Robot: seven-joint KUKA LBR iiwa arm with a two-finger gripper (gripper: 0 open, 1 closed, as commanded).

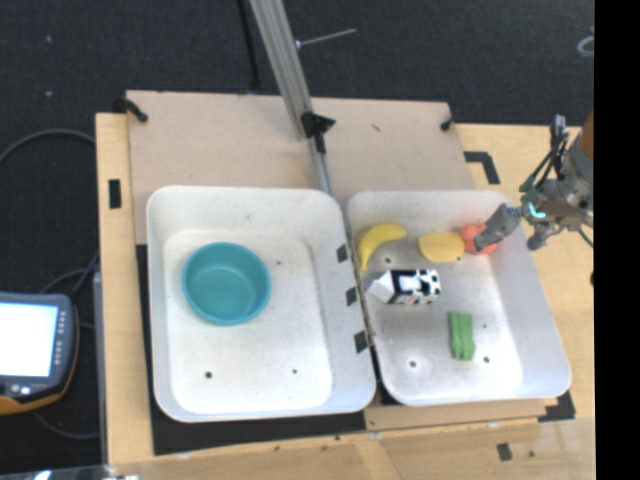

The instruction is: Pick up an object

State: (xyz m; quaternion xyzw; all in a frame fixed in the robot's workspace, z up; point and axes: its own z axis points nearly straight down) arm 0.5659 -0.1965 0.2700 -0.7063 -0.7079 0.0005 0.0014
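Seen from above at a slant, the wooden worktop (pixel 250 143) carries two shallow white plastic bins side by side. The left bin (pixel 310 268) holds a round teal bowl (pixel 227 283), sitting upright toward its left half. The right bin (pixel 520 348) holds several small things: a curved yellow banana (pixel 378 240) near its upper left corner, a rounded yellow lemon-like piece (pixel 441 246) just right of it, a small orange-red object (pixel 473 239) touching or just beside that yellow piece, a white carton with black cow patches (pixel 404 286) lying on its side below the banana, and a green oblong object (pixel 460 335) lower down, apart from the others.

The robot's hand (pixel 530 223) reaches in from the right, over the right bin's upper right edge. Its two fingers are spread open, and one grey finger (pixel 497 226) lies against the orange-red object. Nothing sits between the fingers.

A slanted metal rail (pixel 283 53) rises from the back of the worktop.
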